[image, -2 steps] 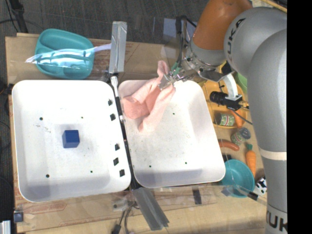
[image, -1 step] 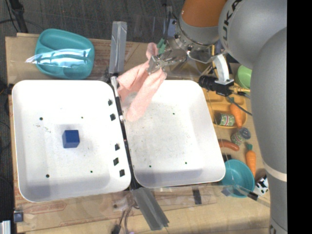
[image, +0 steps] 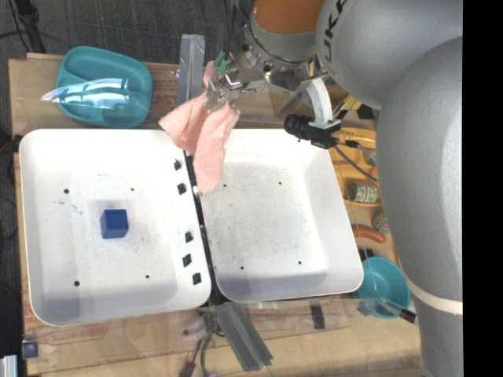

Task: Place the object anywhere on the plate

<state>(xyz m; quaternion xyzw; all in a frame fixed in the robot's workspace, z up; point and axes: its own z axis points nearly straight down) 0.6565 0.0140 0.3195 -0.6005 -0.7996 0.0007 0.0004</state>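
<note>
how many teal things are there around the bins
2. A teal container sits on the bench beyond the left bin's far corner. A teal bowl sits by the right bin's near right corner, partly behind the arm, which may hide more.

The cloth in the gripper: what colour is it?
Pink; the cloth hangs from the gripper in the camera view.

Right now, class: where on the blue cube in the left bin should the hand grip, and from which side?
Come straight down from above and close on two opposite vertical faces of the cube. It sits flat on the bin floor, apart from the walls.
</note>
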